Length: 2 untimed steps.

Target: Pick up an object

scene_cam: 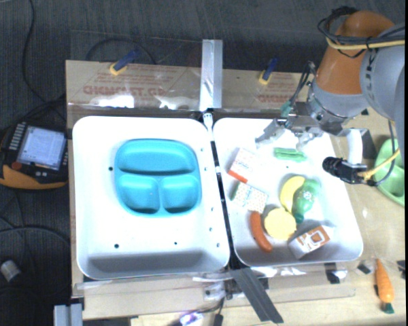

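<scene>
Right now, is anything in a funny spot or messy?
A little. A toy carrot lies on the bench outside the right bin, near its lower corner. The other toy foods sit jumbled inside that bin, some touching. Nothing looks spilled or broken.

One fixed camera, above the bench, looking down at a slant, far enough to frame both bins, arm entering from right

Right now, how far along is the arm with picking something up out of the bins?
Early stage. Done so far: the claw has reached the back of the right bin, just above a small green piece. In hand: nothing shows between its fingers. Left: grasp and lift; the hot dog, banana, small carton and two packets all lie on the bin floor.
</scene>
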Motion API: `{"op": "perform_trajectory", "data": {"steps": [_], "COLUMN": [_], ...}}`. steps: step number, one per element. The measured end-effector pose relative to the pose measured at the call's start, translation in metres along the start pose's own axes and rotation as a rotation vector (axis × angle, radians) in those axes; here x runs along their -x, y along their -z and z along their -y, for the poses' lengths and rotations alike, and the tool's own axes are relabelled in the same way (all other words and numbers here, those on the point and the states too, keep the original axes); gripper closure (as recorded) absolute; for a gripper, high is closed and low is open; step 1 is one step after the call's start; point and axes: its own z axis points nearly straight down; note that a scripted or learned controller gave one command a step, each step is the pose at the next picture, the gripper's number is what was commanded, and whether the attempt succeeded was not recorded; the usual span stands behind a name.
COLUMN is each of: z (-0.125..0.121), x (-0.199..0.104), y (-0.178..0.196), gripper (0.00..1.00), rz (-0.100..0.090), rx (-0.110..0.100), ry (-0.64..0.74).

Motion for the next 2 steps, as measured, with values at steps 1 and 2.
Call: {"op": "perform_trajectory", "data": {"steps": [1, 2], "z": [0.000, 0.023], "x": [0.000, 0.071], "y": [0.000, -0.071], "gripper": [0.00, 0.00], "rz": [0.000, 0.002], "rx": [0.000, 0.000], "ry": [0.000, 0.120]}}
